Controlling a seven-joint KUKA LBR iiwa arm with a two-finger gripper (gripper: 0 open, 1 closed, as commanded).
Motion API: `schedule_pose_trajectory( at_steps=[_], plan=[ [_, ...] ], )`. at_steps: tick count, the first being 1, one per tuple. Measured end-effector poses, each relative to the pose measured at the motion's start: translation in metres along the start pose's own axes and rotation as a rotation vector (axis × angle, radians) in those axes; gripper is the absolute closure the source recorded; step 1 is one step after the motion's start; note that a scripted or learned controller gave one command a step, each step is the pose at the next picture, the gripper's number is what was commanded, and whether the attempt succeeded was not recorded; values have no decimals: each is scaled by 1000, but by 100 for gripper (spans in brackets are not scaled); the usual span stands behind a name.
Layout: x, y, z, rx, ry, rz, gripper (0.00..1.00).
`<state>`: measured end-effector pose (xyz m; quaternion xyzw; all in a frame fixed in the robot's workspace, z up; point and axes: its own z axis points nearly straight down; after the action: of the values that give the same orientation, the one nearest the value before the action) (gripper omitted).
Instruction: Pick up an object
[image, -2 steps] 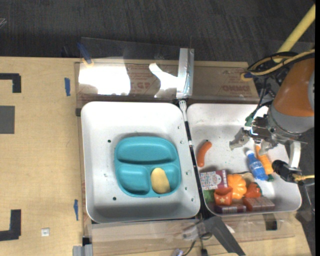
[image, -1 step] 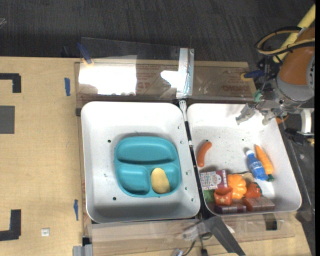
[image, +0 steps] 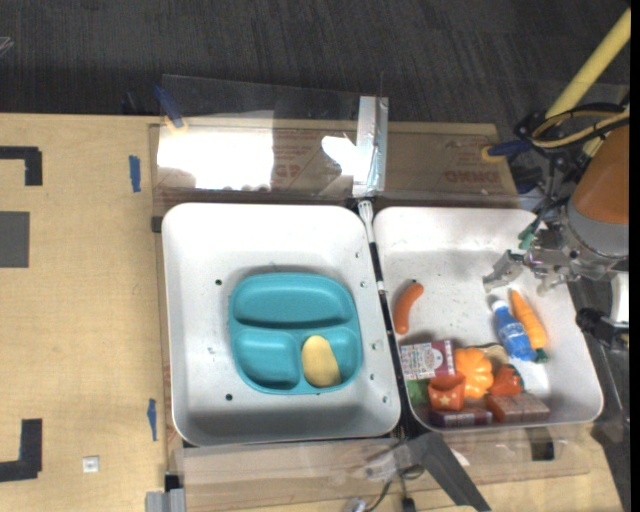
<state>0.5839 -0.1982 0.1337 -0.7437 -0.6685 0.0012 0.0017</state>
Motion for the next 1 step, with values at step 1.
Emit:
schedule_pose_trajectory(
  at_steps=[1],
  plan=[
    [-5,-33,41,-4,8,74,0]
  ],
)
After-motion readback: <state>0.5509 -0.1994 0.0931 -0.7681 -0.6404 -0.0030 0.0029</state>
